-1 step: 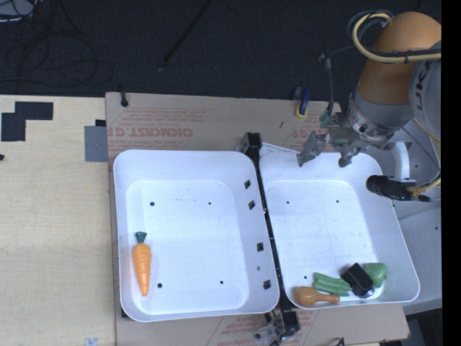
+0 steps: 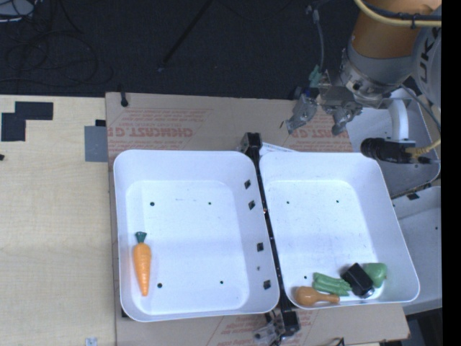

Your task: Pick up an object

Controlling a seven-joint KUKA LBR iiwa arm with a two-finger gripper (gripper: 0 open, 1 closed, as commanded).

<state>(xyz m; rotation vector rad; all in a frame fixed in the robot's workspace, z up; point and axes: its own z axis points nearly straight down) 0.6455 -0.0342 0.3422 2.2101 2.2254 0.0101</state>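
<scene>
My gripper [image 2: 317,123] hangs above the far rim of the right bin [image 2: 392,215], its two fingers spread apart with nothing between them. I have several candidates. In the left bin [image 2: 122,229] a carrot [image 2: 142,264] lies alone near the front left corner, tip toward the front, well apart from anything else. In the right bin's front right corner sits a crowded cluster: a tan pear-shaped piece [image 2: 315,296], a green pod-like piece [image 2: 331,284], a black block [image 2: 357,280] and a pale green lump [image 2: 375,271], touching or overlapping one another and pressed close to the wall.

The carrot looks like the easier take. I judge it to be a light, stiff plastic toy with a smooth, likely slippery skin and a taper that could squirt out of a pinch near the tip. I would close across the thick upper part just below the green top, fingers set crosswise to its length. The bin wall beside it leaves limited room for one finger, so the approach wants care
</scene>
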